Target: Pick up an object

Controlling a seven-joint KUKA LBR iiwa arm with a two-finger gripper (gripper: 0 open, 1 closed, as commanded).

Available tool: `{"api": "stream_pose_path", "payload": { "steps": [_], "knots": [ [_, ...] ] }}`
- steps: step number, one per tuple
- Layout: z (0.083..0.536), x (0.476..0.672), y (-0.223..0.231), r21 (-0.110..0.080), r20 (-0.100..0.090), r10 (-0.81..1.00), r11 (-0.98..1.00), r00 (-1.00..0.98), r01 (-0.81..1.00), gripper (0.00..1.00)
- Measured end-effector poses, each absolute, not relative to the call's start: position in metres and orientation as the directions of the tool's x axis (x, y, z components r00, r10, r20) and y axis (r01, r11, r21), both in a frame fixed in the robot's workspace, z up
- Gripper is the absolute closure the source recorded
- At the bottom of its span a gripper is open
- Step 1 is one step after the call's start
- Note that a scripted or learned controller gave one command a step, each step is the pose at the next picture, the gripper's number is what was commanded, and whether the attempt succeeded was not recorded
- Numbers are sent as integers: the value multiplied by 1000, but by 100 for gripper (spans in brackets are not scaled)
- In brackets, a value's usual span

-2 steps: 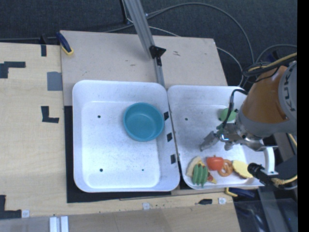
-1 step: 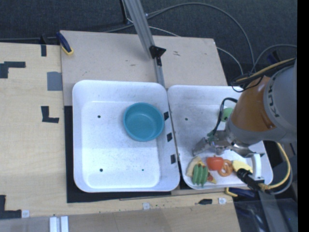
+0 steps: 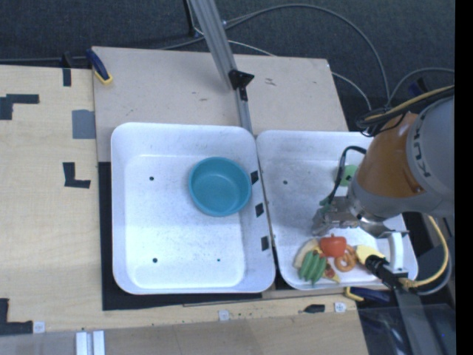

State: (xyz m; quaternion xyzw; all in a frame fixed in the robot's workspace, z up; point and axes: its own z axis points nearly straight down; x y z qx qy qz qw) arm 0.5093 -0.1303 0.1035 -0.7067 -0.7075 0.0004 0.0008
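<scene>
Scene: you look down on two white bins side by side – the left bin [image 3: 140, 220] fills the middle of the frame and the right bin [image 3: 292, 168] sits just right of centre

Candidates: a blue bowl [image 3: 219, 186] stands alone near the upper right of the left bin, while a small heap of toy-like pieces lies at the lower right corner of the right bin – a red piece [image 3: 333, 245], a green piece [image 3: 311, 266] and a yellow piece [image 3: 365, 255], touching or nearly so

Handling: you should judge the small pieces light and stiff, probably smooth plastic and so a little slippery; the bowl looks light too, but its rim is the only place to pinch. The red piece lies on top and nearest the tool, so take it across its narrow width

Gripper: the gripper [image 3: 330, 220] hangs low over the right bin, just above the red piece in the frame, under the grey arm [image 3: 414, 165] that comes in from the right

Grasp: you cannot tell how the gripper stands, and nothing is seen held in it

Risk: the heap is crowded against the bin wall, so a neighbour may be nudged
</scene>
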Motion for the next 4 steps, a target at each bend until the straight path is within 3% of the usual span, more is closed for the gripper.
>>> {"api": "stream_pose_path", "payload": {
  "steps": [3,4],
  "knots": [
    [259,510,-134,4,0,1000,1,-1,1000,100],
    [255,513,-91,-1,0,1000,4,-4,1000,100]
  ]
}}
